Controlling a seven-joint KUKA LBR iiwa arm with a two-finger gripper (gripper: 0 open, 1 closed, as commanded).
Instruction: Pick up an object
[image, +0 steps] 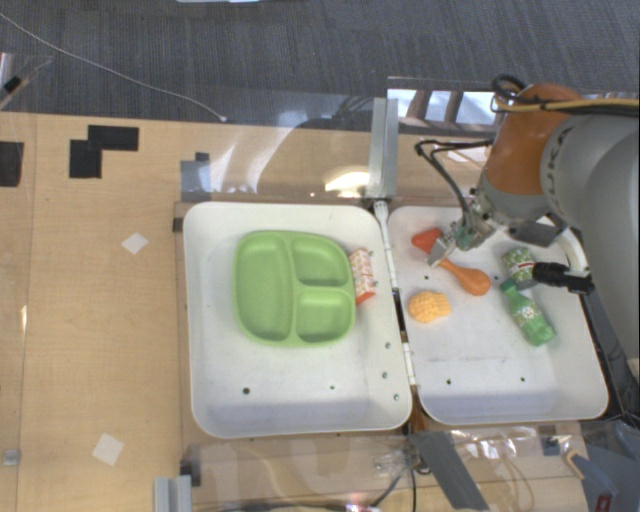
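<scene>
My gripper (443, 250) hangs low over the back of the right bin (500, 385). It sits just right of a small red piece (425, 239) and at the near end of an orange drumstick-shaped toy (470, 278). A yellow corn-like toy (429, 307) lies in front of it. A green bottle (528, 312) and a green can (517, 261) lie to the right, under the arm. I see nothing held.
In the left bin (290, 400) sits a green divided plate (295, 287), with a small red and white packet (362, 274) against the bin's right wall. A metal post (381, 150) stands behind the gap between the bins. Cables loop off the wrist.
</scene>
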